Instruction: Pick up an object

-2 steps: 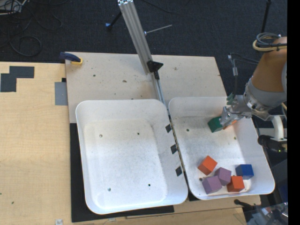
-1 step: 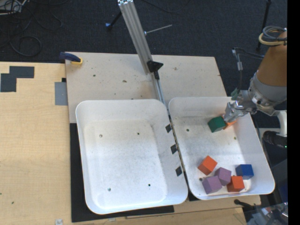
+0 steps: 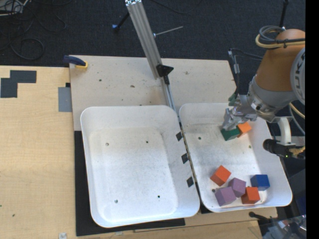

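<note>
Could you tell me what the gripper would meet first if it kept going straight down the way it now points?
Most likely the green block, directly beneath the gripper in the right bin, with the small orange block beside it. Depth is hard to judge.

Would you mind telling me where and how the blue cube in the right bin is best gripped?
Grip the blue cube across its two flat side faces, coming straight down. Its top is exposed, but the red-orange cube crowds its near side, so I'd close across the left and right faces.
</note>
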